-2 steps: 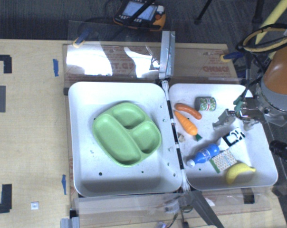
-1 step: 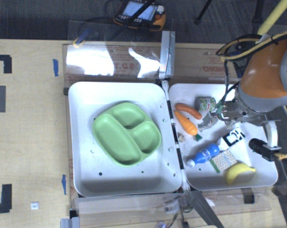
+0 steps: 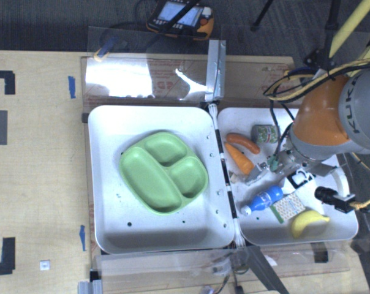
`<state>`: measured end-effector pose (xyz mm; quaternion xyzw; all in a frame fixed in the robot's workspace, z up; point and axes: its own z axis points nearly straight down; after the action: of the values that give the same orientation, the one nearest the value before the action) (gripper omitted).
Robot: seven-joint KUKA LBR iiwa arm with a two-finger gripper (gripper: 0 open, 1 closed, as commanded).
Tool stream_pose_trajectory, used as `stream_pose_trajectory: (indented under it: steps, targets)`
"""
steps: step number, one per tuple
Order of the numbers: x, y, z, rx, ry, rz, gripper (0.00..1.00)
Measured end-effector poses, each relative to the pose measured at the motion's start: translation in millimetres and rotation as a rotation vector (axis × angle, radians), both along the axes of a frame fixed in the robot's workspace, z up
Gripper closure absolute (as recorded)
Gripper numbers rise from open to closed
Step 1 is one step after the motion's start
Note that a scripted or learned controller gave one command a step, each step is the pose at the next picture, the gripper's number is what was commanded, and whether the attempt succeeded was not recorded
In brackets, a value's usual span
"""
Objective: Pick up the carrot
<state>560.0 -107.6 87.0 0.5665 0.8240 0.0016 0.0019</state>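
Lying in the far left part of the right bin [image 3: 350, 225], close to the wall shared with the left bin [image 3: 105, 133], the carrot [image 3: 239, 157] is a short, tapered orange piece set at a slant, its narrow end pointing toward the divider. Just beyond it, on the far side, a sausage [image 3: 242, 142] of a redder orange lies almost alongside, near enough that the two seem to touch. The grey arm with its orange band [image 3: 320, 118] reaches in from the right, and its gripper [image 3: 274, 162] hangs just to the right of the carrot; whether the fingers are spread or pressed together cannot be told from this angle, and nothing is seen between them.

One carrot and one sausage share the right bin with one small tin can [image 3: 264, 133] at the far side, one blue bottle [image 3: 263, 200] lying on its side toward the near left, one dotted white card [image 3: 286, 206] just right of the bottle, and one yellow lemon [image 3: 307, 223] near the front wall. The left bin carries a single green divided plate [image 3: 163, 171] with three compartments, set near its middle. Two white bins stand side by side on the bench. Beyond them, on the dark floor at the far side, rests one handheld control unit [image 3: 180, 18] with a lit screen.
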Motion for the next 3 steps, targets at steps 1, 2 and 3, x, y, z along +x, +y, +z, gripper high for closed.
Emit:
stream_pose_trajectory:
  steps: [1,2,3]
  targets:
    - [1.8,-0.3,11.6,-0.001,-0.007,-0.001,1.00]
    - [1.8,-0.2,11.6,-0.001,-0.007,-0.001,0.00]
    - [1.4,7.2,0.1,-0.002,0.001,0.180,0.00]
